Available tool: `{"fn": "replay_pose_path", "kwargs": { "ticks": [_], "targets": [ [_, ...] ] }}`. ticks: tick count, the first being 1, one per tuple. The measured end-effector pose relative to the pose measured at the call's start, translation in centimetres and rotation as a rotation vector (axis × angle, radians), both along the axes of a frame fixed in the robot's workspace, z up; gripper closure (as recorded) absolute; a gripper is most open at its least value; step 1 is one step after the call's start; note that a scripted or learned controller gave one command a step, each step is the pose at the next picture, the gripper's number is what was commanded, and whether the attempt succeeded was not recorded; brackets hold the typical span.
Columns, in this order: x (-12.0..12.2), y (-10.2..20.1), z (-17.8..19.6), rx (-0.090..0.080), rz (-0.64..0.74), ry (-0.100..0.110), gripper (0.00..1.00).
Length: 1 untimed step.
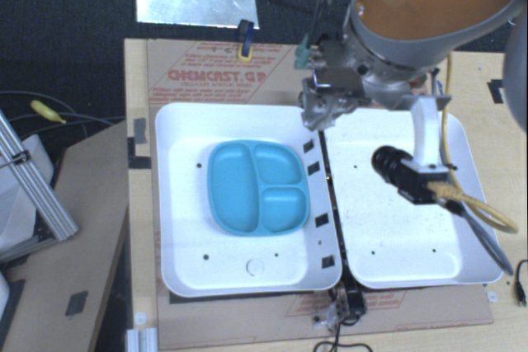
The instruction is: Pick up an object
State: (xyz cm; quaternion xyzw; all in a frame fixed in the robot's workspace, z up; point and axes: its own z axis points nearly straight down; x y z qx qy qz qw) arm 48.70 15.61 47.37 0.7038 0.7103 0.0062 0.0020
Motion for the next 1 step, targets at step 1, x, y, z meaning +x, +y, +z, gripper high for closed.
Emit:
{"fn": "replay_pose_path", "kwargs": {
  "ticks": [1],
  "targets": [
    [0.03,-0.26,0.66,-0.003,0.002,0.005,1.00]
  ]
}}
